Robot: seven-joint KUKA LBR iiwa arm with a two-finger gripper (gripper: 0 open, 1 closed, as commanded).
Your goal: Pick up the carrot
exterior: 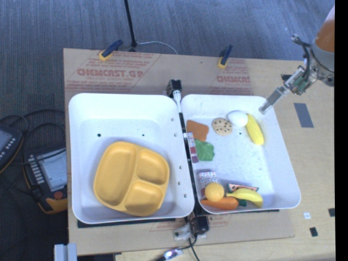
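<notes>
**Carrot waits in the near corner**

We see the carrot [221,203] lying along the front wall of the right bin [283,162], just below a yellow lemon [214,191] and beside a small banana [246,194]. Up at the far right, the gripper [265,108] hangs over the bin's back corner, well apart from the carrot; whether the jaws are spread or pressed together we cannot tell. Near it we spot a corn cob [254,129], a white egg [237,117] and a cookie [222,126]. In the left bin [87,113] sits a yellow divided tray [131,177]. Both bins rest on the tabletop [310,145].
</notes>
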